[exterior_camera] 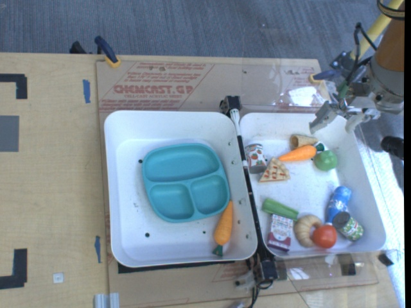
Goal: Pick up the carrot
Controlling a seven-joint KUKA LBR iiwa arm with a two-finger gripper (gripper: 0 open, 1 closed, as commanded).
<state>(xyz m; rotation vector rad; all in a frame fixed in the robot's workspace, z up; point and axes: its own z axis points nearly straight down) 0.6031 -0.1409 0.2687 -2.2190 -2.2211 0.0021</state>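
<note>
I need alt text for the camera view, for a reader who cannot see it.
The gripper hovers open above the right bin's far edge, holding nothing. One carrot lies in that bin; another lies in the left bin beside a teal tray.

One fixed camera is looking down at a slant on both white bins (122, 191), from above the bench (45, 172).

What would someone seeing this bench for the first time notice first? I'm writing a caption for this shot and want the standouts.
The teal divided plate fills the middle of the left bin, with an orange carrot lying beside its lower right corner. The right bin holds a scatter of small toy foods, among them a second carrot near a green ball. The gripper hangs over that bin's upper right corner.
</note>
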